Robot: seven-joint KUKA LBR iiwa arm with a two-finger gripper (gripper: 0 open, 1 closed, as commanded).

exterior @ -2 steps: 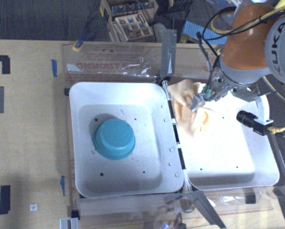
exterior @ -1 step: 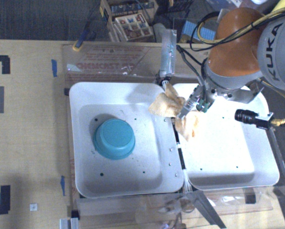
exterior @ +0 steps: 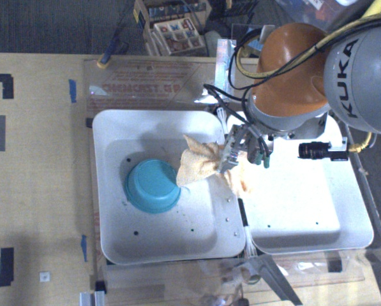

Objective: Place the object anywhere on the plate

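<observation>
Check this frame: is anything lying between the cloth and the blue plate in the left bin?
Nothing visible does. The yellowish cloth hangs at the gripper with its lower left corner already reaching the blue plate. The left bin floor around them shows just white surface.

blue bowl (exterior: 152, 185) and cloth (exterior: 200, 161) crowding left bin (exterior: 113, 234), front floor open

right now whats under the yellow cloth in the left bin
The yellow cloth drapes over the left bin's floor and right wall, its corner touching the blue bowl. Anything beneath it is covered.
</observation>
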